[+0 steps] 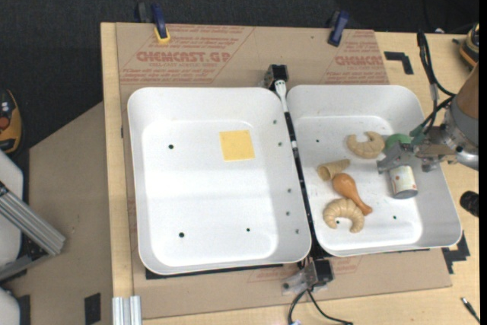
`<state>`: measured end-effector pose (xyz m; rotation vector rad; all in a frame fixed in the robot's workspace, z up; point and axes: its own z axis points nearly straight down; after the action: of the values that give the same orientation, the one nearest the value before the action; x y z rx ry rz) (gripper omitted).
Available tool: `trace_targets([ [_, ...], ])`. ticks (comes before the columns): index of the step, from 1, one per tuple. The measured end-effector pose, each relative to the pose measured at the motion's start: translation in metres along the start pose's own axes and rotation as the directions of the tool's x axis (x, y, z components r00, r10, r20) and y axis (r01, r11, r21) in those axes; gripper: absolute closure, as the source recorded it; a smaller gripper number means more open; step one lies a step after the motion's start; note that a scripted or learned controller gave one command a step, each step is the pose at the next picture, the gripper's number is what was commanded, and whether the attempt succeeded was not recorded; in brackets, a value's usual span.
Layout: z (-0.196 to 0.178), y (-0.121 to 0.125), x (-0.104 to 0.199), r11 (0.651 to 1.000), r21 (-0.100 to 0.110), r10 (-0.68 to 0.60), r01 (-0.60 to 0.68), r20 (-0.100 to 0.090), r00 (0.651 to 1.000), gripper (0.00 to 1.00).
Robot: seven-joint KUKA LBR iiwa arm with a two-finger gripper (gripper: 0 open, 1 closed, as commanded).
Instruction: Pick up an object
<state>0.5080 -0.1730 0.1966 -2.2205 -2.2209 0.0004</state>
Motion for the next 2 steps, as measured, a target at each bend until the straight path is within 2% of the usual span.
trace_targets([
  [1,0.081,-0.016,0.066,1.0,0.01,-0.005,0.005,-0.006,1.0,0.0],
  [2,0.066,-0.014,0.061,1.0,-0.003,0.0,0.0,0.001,1.0,1.0],
])
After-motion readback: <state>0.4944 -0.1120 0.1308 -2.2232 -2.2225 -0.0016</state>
